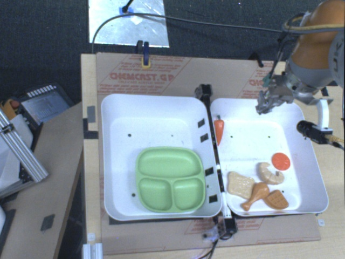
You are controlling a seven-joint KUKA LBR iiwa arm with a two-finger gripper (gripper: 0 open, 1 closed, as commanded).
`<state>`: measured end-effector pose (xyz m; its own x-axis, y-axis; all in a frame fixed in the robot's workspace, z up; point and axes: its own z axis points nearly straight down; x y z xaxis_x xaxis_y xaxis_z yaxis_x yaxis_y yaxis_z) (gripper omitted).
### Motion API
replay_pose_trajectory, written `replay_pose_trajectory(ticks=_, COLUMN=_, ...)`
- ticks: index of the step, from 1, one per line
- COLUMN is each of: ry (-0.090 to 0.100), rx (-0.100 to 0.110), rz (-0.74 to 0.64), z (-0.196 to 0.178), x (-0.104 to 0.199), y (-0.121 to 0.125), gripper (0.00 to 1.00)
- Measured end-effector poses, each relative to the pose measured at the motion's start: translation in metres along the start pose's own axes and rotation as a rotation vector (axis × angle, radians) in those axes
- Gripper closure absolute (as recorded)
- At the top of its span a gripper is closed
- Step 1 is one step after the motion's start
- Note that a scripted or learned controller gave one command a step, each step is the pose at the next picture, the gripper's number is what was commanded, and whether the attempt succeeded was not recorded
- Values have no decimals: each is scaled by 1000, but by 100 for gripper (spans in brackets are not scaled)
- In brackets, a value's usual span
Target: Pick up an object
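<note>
Overhead slanted view of my workspace. The tabletop (64,161) carries a cardboard sheet (161,72) printed in red, on which two shallow white bins sit side by side, touching along a central seam held by black clips.

Left bin (116,117): I see a green divided plate (170,178) with three compartments, lying flat in the near right part of the bin, close to the seam.

Right bin (307,171): I see the candidate objects for the pick. An orange-red carrot-shaped piece (219,131) lies along the left wall, just beside the seam. A red round slice (280,161) rests toward the right. Just below and left of it is a pale curved piece (268,173). A beige bread-like slab (240,184) lies near the front wall; a brown drumstick (255,195) touches it on the right, and an orange-brown wedge (277,199) lies just beside the drumstick.

The arm (318,42), grey with its orange band, enters from the right. My claw (265,106) hangs at the far right corner of the right bin, above the rim area, well apart from every object. Nothing is seen between its fingers; whether they are apart or together I cannot tell at this resolution.

A black cable (178,19) crosses the dark background, near a reflective plate (129,12).
</note>
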<state>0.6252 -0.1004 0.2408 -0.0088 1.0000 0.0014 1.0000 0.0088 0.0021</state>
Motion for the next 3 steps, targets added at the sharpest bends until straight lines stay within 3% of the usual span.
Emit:
replay_pose_trajectory(ticks=2, ry=1, rx=1, rz=-1, z=6, x=109, y=-14, gripper=100)
replay_pose_trajectory(ticks=3, ry=1, rx=1, rz=-1, z=19, x=162, y=-9, gripper=100)
